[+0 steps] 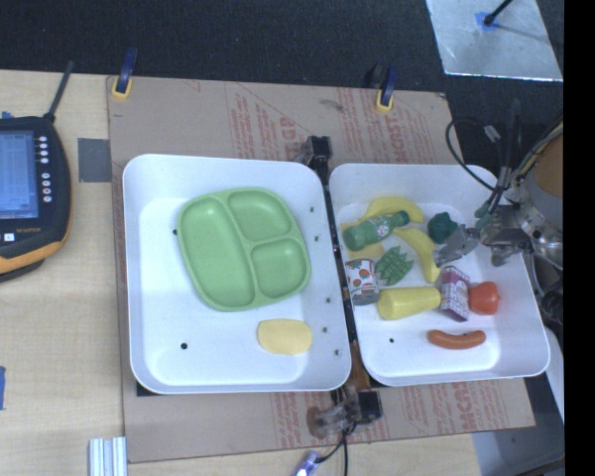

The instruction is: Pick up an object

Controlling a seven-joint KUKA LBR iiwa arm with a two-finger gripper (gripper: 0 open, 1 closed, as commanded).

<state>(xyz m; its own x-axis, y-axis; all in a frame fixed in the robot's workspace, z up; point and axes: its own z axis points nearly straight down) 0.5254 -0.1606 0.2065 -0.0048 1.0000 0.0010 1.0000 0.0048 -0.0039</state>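
While the gripper (463, 248) hovers, fingers parted and holding nothing, over the right bin (521, 360), a light, rigid tomato (485, 297) nearby suits a grasp across its middle.

Both bins, left (149, 266) and right (516, 360): smooth white plastic, faint sheen. Green divided plate (243, 249): matt moulded plastic. Yellow lemon-like piece (284, 336): smooth, dull plastic look. Sausage (456, 339) and tomato (484, 297): glossier toy plastic. Sheet under the bins (238, 127): brown cardboard, matt, printed red. Desk (40, 365): pale wood grain. End effector (473, 243): bare grey metal, some shine. Floor (228, 18): dark, rough carpet.
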